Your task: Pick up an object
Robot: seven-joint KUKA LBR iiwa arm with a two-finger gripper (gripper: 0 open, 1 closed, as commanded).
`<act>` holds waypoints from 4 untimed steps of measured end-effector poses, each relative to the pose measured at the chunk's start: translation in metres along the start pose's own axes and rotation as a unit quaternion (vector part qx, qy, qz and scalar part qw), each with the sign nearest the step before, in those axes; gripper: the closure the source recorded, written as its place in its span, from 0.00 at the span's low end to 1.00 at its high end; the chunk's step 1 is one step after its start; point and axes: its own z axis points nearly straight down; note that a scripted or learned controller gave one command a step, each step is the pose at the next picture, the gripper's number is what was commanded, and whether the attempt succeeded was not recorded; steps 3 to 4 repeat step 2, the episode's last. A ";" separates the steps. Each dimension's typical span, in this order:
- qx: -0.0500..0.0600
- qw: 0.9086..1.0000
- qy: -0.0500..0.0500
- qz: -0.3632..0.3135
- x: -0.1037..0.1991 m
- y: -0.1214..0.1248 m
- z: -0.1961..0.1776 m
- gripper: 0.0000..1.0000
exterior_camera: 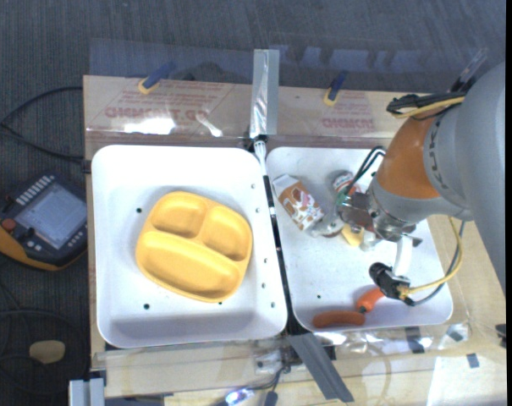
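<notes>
Two bins (103, 252) are seen; gripper (357, 218) is lowered among clutter; jaw state cannot be told; packet (298, 203) could be nudged aside.

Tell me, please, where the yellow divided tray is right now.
The yellow divided tray lies in the middle of the left white bin, across the divider from the right bin where the gripper works.

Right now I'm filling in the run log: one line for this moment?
arm over right bin | gripper among small items | yellow tray in left bin | no grasp confirmed
</notes>
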 end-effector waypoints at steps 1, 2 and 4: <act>-0.001 1.000 0.002 0.000 0.002 0.001 -0.010 1.00; 0.004 1.000 -0.002 0.006 0.049 0.020 -0.104 1.00; 0.004 1.000 -0.002 0.006 0.049 0.020 -0.104 1.00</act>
